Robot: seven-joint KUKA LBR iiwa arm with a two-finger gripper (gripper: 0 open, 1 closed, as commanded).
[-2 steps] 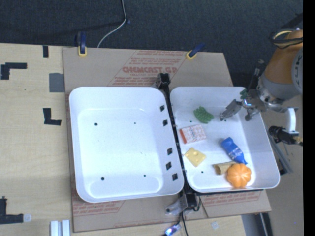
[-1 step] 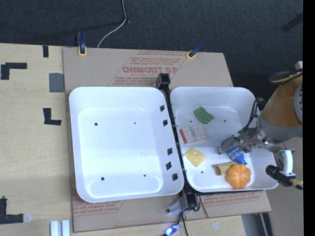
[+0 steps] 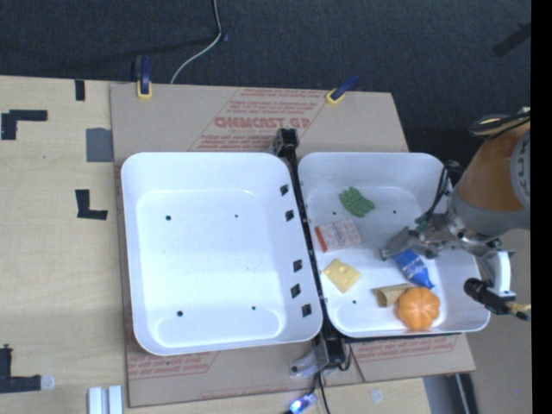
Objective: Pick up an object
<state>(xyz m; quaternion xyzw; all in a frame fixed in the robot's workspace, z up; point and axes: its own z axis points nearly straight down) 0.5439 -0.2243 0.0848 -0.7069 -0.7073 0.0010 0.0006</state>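
Approach is the step you are in: the hand (image 3: 405, 247) sits low inside the right bin (image 3: 379, 166), its grey tip just beside the blue packet (image 3: 417, 272), perhaps touching its upper end. You cannot tell from this slanted view whether the hand is wide or narrow, and nothing can be seen gripped in it, so treat the pick as not yet made.

The blue packet looks the likeliest target, lying in the right part of that bin, between the hand and the orange ball (image 3: 418, 308). Your next move calls for settling squarely over the packet, closing on it, then lifting straight up.

Mind the crowding. The orange ball lies just below the packet, and a small tan piece (image 3: 387, 296) touches the ball's left side; a sloppy descent could nudge either. The yellow wedge (image 3: 342, 275), the red-and-white card (image 3: 338, 234) and the green piece (image 3: 356, 201) lie further left, well apart from the hand. The left bin (image 3: 138, 179) plays no part. The near wall of the right bin is close to the ball, leaving little room there.
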